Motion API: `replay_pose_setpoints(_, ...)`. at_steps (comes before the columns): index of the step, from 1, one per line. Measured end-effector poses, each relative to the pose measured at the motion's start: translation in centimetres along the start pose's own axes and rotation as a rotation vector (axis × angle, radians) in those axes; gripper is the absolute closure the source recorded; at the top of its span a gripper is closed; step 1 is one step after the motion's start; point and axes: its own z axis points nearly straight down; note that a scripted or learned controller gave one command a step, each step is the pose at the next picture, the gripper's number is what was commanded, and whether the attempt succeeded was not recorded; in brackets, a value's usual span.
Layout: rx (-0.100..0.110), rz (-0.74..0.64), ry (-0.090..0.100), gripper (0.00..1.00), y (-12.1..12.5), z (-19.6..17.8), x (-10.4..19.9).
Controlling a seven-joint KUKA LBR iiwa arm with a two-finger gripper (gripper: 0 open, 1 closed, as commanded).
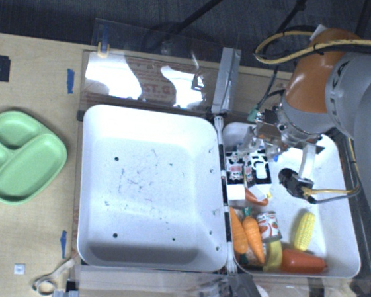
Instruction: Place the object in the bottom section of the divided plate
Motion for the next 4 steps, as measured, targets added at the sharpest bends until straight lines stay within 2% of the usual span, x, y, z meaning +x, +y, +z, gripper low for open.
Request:
replay_pose_setpoints(1,-0.001,0.0,0.0,0.0,0.0,0.0,0.0)
replay_pose_setpoints(2,-0.002,0.494,0.001,0.0,4.2,-14.0,-2.0)
replay_pose_setpoints(3,0.002,0.673,0.0,0.0,1.4,-0.5,5.7)
replay_pose_setpoints(4,-0.02,1.02,0.002,0.0,0.8,3.4,9.9)
